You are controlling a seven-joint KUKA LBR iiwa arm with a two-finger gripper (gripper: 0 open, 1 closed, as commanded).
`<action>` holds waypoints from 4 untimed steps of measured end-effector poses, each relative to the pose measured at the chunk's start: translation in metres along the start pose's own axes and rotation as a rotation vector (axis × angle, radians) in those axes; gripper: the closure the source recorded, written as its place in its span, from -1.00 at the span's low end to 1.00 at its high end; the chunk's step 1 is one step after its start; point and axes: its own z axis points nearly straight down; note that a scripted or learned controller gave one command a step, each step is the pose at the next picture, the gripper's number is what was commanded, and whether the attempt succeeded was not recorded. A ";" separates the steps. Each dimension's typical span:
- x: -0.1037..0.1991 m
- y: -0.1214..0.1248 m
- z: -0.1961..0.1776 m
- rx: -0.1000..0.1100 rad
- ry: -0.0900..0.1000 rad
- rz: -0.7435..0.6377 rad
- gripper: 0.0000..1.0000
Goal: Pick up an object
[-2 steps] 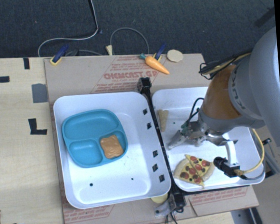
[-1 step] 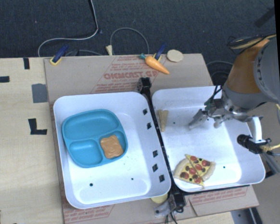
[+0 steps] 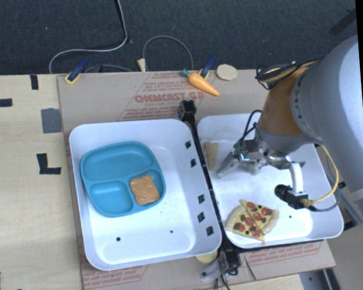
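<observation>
My gripper (image 3: pixel 231 159) is low in the right bin (image 3: pixel 319 224), near that bin's left wall, with the grey arm and its orange band reaching in from the right. Just left of the gripper a small tan piece (image 3: pixel 211 152) lies against the wall; whether the gripper touches it is unclear. A toy pizza slice (image 3: pixel 253 220) lies at the front of the same bin, apart from the gripper. In the left bin (image 3: pixel 146 247) sits a blue divided plate (image 3: pixel 111 172) with a slice of toast (image 3: pixel 145 190) in its right compartment.
A toy carrot (image 3: pixel 203 83) and a round beige disc (image 3: pixel 227 72) lie on the cardboard behind the bins. A black divider (image 3: pixel 199 171) runs between the two bins. Cables loop at the back, and a yellow cable (image 3: pixel 323 196) hangs by the wrist.
</observation>
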 end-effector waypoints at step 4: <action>-0.018 0.087 -0.001 -0.002 0.002 0.003 -1.00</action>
